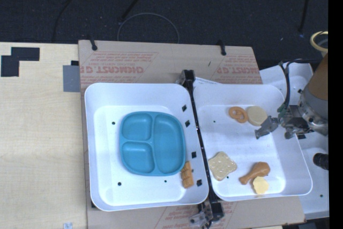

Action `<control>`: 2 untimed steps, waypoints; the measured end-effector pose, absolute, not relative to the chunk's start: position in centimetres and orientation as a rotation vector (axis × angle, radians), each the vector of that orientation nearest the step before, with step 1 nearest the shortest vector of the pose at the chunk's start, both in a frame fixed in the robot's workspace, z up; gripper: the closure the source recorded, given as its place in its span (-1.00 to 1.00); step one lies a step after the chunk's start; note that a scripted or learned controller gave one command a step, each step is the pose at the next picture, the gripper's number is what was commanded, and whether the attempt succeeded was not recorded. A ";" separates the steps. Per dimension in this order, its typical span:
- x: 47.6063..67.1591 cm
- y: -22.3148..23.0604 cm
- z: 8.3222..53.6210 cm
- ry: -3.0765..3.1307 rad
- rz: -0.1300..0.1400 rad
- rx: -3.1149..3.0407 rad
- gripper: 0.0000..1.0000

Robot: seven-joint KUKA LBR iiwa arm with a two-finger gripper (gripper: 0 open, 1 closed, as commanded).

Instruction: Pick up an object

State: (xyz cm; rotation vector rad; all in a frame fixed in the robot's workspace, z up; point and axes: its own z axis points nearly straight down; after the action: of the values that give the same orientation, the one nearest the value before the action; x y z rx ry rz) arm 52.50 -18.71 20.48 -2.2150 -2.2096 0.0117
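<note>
we see the hand (280,127) spread open and gripping nothing, low over the right bin (292,182) just beside the pale round piece (256,115), with the pretzel (237,113) touching that piece's far side.

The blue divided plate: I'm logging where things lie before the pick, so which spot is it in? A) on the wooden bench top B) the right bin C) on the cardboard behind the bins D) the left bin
D: the blue divided plate lies flat on the floor of the left bin, while the pretzel and the drumstick lie in the right bin.
</note>
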 end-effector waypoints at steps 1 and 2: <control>52.8 -18.7 21.1 -2.219 0.002 -2.220 -1.00; 52.5 -19.3 16.5 -2.216 0.006 -2.217 -1.00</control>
State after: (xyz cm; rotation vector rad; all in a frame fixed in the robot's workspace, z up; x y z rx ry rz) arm 52.46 -19.29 16.49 -2.2174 -2.2159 0.0057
